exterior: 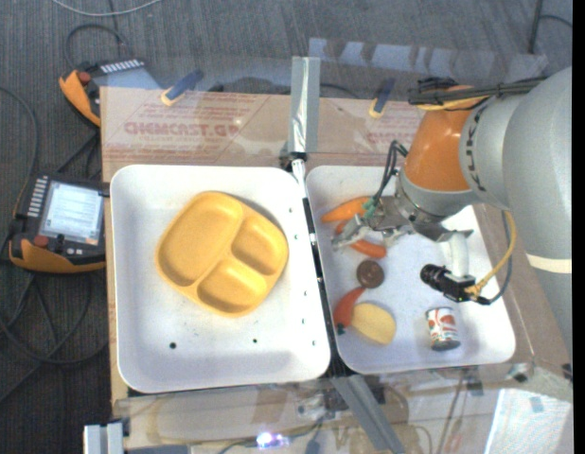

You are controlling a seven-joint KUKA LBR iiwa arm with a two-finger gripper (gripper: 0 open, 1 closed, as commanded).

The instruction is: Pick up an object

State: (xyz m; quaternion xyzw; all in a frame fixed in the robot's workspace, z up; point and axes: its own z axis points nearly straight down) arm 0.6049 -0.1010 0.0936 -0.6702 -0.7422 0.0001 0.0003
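Right now the hand (354, 233) sits low in the upper left part of the right bin (491, 348), and the thing nearest it is a small orange carrot-like piece (371, 249) lying just at its metal tip, so close that touching or merely beside cannot be told. That piece runs roughly left to right, a little tilted, and a second orange piece (343, 209) lies just above the hand with much the same slant; the hand is between the two. Whether the hand is spread or pressed together cannot be told from this slant, since cables and the wrist crowd the view, and nothing can be seen pinched in it. As a judgement, the coming move turns on that lower carrot piece: its long axis lies across the bin, so a grip would best close across its narrow width. Other things lie further down the bin: a dark brown round disc (370, 273), a pale yellow rounded piece (374, 323) with a smooth matt skin, a red tapered piece (348, 305) touching its left side, and a small upright can (443, 328) with a red and white label near the lower right. The left bin (141, 348) holds a glossy yellow divided plate (222, 252) with three hollows, well apart from the hand.
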